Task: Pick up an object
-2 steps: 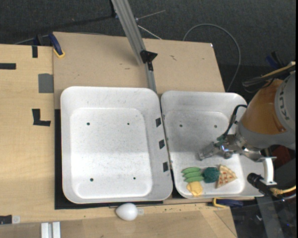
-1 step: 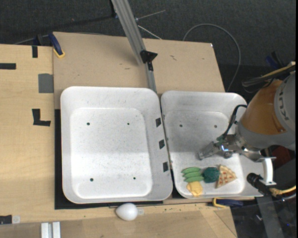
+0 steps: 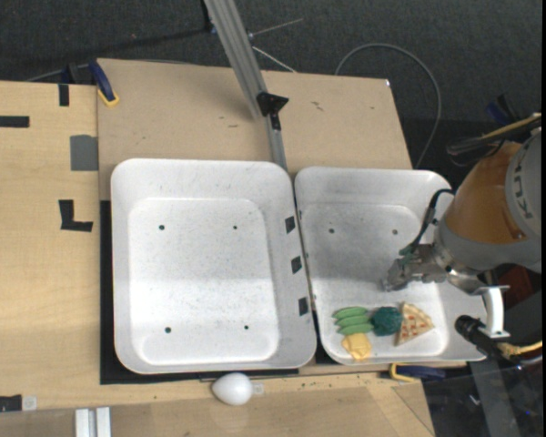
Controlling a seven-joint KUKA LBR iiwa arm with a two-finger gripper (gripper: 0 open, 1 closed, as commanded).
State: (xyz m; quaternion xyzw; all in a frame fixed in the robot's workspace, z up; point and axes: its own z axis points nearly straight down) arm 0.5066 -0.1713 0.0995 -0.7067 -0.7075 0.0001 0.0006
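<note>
Found the grey arm (image 3: 491,212) nearest, orange band uppermost, reaching in from 3 o'clock over the right bin (image 3: 364,176). Placed its end effector (image 3: 408,273) low above the bin floor, just short of the toys and at about 12 o'clock from them; could not tell whether open or closed, and saw nothing held in it. Judged that pose a lining-up for a descent, not a grasp. Counted four small toy foods crowded into the bin's 5 o'clock corner, close against the rim: a pizza slice (image 3: 414,322), tan crust with an orange-red top, wedge-shaped and flat; a broccoli (image 3: 386,318), dark teal and knobbly, touching the slice at its 9 o'clock; a green pod (image 3: 350,318), ridged and lying flat, farther toward 9 o'clock; and a yellow piece (image 3: 356,344) just below the pod, at 6 o'clock from it. Took the crowding for an awkward setup: little room beside any one toy, with the wall close behind. Reckoned the broccoli or the slice the likeliest pick, being closest to the end effector. Noted the left bin (image 3: 200,167) speckled grey, and a white egg (image 3: 232,388) on the bench (image 3: 191,107) at 6 o'clock from that bin, outside its rim and well apart from the arm.
</note>
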